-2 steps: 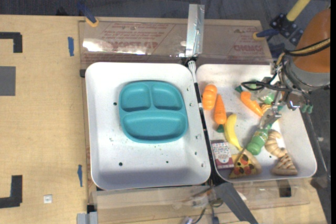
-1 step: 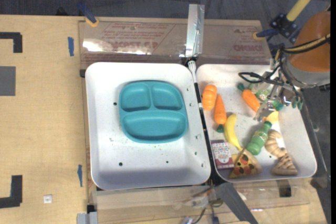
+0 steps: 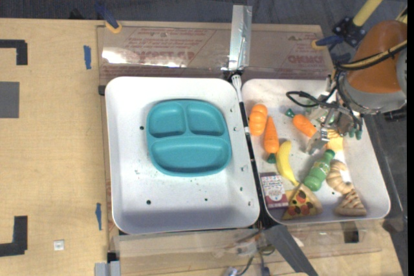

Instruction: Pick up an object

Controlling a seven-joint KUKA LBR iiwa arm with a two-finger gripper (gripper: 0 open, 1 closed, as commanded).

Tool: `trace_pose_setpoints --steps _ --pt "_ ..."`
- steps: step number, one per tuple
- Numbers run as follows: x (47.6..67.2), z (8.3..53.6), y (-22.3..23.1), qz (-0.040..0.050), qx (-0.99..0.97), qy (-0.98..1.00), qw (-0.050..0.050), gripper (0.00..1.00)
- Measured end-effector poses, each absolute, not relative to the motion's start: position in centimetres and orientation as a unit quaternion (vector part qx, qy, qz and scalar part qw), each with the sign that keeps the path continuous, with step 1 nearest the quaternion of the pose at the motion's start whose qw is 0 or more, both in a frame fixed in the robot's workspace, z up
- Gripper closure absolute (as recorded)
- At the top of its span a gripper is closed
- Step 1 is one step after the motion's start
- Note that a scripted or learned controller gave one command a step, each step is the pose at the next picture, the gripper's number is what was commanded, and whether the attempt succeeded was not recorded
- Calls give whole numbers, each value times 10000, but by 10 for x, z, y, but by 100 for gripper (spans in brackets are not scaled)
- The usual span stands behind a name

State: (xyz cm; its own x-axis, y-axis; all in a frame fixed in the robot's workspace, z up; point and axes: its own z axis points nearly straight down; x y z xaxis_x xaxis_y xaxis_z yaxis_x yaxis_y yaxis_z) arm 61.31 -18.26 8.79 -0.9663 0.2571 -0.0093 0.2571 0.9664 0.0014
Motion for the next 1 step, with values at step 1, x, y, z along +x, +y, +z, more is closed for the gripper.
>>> trace_pose_setpoints --steps 1 --pt "622 88 -132 5 511 9987 43 0"
